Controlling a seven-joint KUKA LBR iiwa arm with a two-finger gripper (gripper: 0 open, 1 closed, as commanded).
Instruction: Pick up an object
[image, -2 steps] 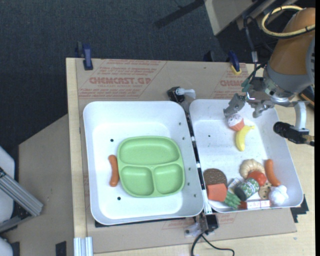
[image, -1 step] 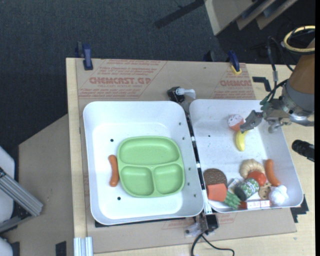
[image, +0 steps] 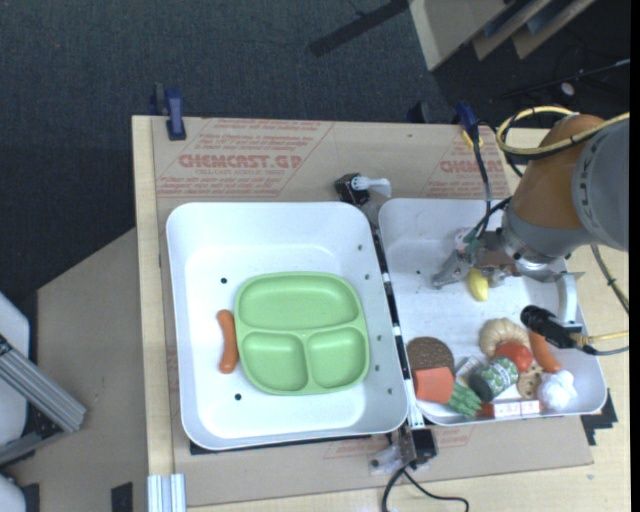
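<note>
we see the pincer (image: 468, 268) low in the right bin (image: 420, 228), with a small yellow object (image: 479, 287) just beside its tip; we cannot tell how it is set. more toy food is heaped in that bin's near corner. in the left bin (image: 200, 330) a green divided plate (image: 300, 332) lies beside an orange sausage (image: 228, 341).

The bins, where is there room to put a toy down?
The left bin has bare floor behind the green tray and along its front edge; an orange sausage lies left of the tray. The right bin is bare at its back-left corner, beside the tool. Its front is crowded with toy food.
</note>
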